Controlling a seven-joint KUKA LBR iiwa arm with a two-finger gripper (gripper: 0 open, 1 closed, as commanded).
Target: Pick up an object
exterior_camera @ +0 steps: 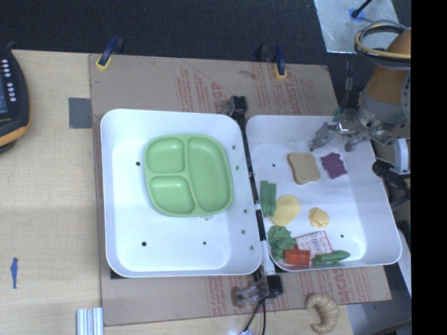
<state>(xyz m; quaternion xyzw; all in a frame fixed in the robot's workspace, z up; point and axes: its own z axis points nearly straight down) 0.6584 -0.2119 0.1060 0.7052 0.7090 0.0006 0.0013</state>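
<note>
My gripper (335,139) hangs over the far edge of the right bin (380,211), its grey fingers (319,138) spread open with nothing between them. Just in front of it lie a tan bread slice (302,167) and a purple piece (333,165). Further forward sit a yellow lemon-like piece (286,209), a small yellow piece (319,217) and a green pickle (267,192). At the near edge are broccoli (280,239), a red piece (297,257), a red-and-white packet (315,243) and a green pod (330,258).
The left bin (122,250) holds a green divided plate (188,174). A croissant (323,310) lies on the bench in front of the right bin. A black and orange pendant (10,96) sits at the far left. Clamps (279,63) grip the board's far edge.
</note>
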